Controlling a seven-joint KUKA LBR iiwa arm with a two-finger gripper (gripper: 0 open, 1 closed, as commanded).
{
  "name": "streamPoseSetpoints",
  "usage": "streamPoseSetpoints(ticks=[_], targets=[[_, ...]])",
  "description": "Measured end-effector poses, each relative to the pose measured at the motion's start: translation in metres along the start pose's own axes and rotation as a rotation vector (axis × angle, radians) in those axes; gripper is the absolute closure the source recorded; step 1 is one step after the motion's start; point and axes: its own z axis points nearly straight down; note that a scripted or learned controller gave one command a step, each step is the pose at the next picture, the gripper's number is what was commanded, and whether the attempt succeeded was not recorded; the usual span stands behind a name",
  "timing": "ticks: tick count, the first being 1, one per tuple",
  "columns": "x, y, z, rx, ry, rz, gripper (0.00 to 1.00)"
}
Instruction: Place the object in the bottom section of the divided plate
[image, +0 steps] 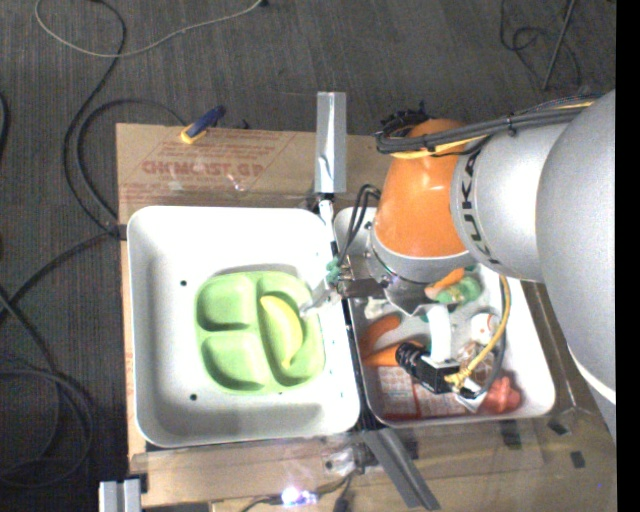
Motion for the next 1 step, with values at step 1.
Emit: streamPoseSetpoints(ticks=[1], targets=[[0.0, 0.0, 0.0, 0.0, 0.0, 0.0, 0.0]])
